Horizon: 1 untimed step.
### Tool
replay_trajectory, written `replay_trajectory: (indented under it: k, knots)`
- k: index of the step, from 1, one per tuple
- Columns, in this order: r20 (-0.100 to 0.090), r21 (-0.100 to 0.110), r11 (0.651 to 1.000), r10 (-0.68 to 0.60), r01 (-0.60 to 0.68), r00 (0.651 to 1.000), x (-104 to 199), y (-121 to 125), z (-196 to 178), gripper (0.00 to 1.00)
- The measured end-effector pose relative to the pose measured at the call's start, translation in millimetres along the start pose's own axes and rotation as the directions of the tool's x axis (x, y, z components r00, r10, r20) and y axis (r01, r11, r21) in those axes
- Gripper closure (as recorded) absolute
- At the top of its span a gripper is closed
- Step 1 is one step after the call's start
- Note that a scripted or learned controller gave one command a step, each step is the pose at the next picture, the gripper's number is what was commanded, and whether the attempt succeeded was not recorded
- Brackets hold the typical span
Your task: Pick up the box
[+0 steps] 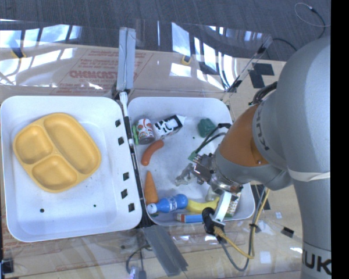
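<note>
A small black-and-white box (167, 125) lies near the far wall of the right bin (180, 104), beside a red and green can (143, 130). A second small box (227, 205), white with green and red print, sits at the bin's near right corner, partly hidden under the arm's wrist. My gripper (187, 174) hangs low over the middle of the right bin, right of a carrot (150, 186) and above a yellow banana (200, 205). It is well apart from the black-and-white box. Nothing can be seen held in it.
A reddish sausage (153, 151), a green lump (207, 126), a blue bottle (169, 204) and a blue and orange marker (189, 218) also lie in the right bin. The left bin (11, 214) holds a yellow divided plate (56, 150). The grey arm (291, 127) covers the bin's right side.
</note>
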<state>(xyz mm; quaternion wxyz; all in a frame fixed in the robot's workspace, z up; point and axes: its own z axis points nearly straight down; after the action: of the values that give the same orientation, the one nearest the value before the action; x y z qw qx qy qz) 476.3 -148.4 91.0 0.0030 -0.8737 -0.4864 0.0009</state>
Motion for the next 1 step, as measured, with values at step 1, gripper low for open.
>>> replay_trajectory:
  k: [1]
  knots:
    - [0.0, 0.004, 0.982, 0.19, -0.19, 0.982, 37.3, -23.6, 0.7, 0.0]
